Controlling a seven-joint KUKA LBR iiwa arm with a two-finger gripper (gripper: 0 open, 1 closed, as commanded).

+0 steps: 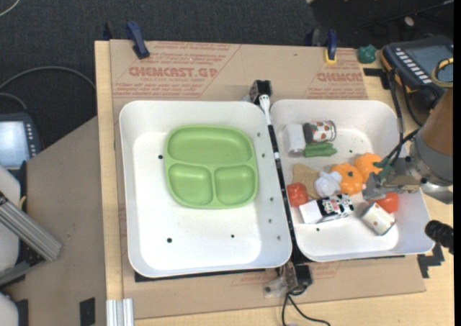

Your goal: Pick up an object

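Right bin [338, 249], hand [379, 186] above toys [338, 180]

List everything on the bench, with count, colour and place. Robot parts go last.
left bin: one, white, left half of the bench
right bin: one, white, right half of the bench
divided plate: one, light green, three compartments, middle of the left bin
small objects: a mixed pile in the right bin, count unclear; orange, red, white, green and black pieces
clamps: two, blue, on the bench's far edge
cardboard sheet: one, brown with red print, under both bins
arm: one, grey, entering from the right
gripper: one, dark, low over the right bin's pile
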